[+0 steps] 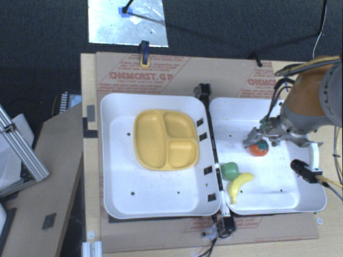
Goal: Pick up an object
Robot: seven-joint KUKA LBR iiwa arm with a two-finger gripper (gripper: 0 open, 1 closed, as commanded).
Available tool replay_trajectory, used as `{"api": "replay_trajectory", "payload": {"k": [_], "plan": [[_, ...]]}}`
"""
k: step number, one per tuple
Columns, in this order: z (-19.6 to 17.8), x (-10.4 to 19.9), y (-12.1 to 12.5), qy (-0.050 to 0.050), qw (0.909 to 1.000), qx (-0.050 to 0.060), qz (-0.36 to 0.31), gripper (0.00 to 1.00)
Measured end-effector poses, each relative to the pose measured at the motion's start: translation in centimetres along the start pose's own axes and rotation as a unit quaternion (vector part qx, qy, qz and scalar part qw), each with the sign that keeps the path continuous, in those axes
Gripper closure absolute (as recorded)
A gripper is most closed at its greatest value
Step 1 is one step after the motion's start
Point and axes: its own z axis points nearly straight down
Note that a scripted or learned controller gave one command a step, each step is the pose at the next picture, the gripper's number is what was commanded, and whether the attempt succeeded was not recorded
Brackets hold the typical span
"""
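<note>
Now down in the right bin (300, 197): gripper (259, 142), low over the tomato (259, 149), fingers straddling the top of it. Cannot tell whether closed on the tomato or merely resting above; contact hidden by the metal of the claw. Tomato red, with a green tip, near the middle of the bin floor. Grey arm (316, 108) with orange band entering from the right. Nearer the front left corner of the same bin: green ball (230, 170), and just beside it, touching or nearly so, a banana (239, 185) curving toward the divider. Over in the left bin (115, 197): yellow tray (165, 139), three compartments, lying flat at the centre. Beneath both bins, brown cardboard (161, 74) printed in red.
</note>
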Motion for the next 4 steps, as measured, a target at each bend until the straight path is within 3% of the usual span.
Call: {"api": "replay_trajectory", "payload": {"k": [1,3,4], "plan": [[-1.6,-0.1,0.3,-0.001,1.0000,-0.005,0.000,1.00],[-10.1,0.1,0.7,-0.001,1.0000,-0.004,-0.002,1.00],[-9.6,5.0,2.1,0.000,1.0000,-0.003,-0.004,1.00]]}}
